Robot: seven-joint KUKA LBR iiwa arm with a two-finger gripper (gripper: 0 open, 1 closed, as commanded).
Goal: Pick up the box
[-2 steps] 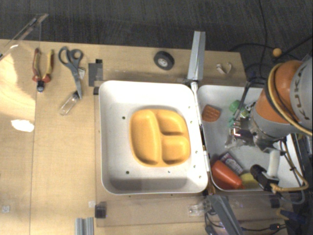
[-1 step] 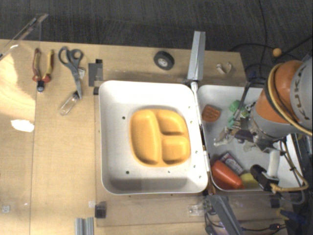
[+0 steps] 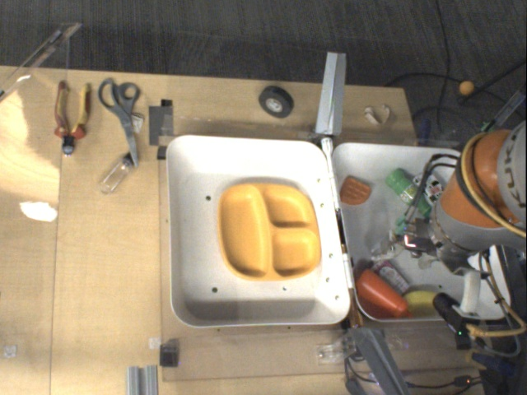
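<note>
While a red item (image 3: pixel 380 295) lies just right of the left bin's (image 3: pixel 247 151) near corner, the gripper (image 3: pixel 409 241) hovers further right (open or clenched, can't tell). The yellow box (image 3: pixel 269 229) sits mid-bin, with scissors (image 3: pixel 123 109) beyond the bin's far-left corner.

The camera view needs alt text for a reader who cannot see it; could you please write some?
A grey arm with an orange band reaches from the right over the right white bin, which holds small red, green and yellow items. The left white bin holds a yellow compartment tray; scissors and pliers lie on the bench.
</note>
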